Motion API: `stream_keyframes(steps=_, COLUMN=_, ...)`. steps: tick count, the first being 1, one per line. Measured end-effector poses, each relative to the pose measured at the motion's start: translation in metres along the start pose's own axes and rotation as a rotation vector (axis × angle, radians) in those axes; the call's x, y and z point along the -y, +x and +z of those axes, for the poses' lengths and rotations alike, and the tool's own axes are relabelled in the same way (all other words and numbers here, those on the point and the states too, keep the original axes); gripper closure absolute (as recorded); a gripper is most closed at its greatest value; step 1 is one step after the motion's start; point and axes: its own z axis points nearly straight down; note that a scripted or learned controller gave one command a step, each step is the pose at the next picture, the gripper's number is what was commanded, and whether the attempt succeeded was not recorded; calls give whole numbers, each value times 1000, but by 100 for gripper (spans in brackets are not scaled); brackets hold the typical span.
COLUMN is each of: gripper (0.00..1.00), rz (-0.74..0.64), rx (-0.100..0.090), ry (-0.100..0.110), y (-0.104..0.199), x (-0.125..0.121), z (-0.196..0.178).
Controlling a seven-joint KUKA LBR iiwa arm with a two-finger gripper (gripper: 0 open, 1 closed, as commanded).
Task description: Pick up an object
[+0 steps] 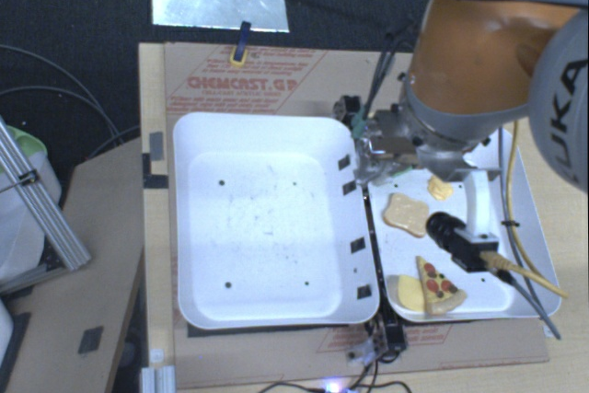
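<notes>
- Camera view: I see the arm (488, 41) reaching in over the right bin (529, 198), beside the left bin (258, 216).
- The gripper (373, 156) hangs at the right bin's upper left corner; I cannot tell how its jaws stand.
- A toast slice (405, 213) lies just below it.
- A pizza slice (440, 285) touches a yellow piece (410, 293) near the front wall.
- A small yellow piece (441, 189) lies right of the toast.

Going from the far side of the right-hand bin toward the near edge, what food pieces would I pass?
Small yellow piece → toast slice → pizza slice, with a yellow wedge lying against it on the side toward the left bin.
</notes>
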Motion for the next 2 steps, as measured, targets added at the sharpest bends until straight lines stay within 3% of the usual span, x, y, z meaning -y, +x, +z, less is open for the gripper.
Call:
stream_keyframes(steps=1, gripper=100, rz=-1, rx=-5, ry=-5, y=61, x=0, z=-79)
stream_keyframes(steps=2, gripper=100, rz=-1, rx=-2, ry=-1, y=57, x=0, z=-86)
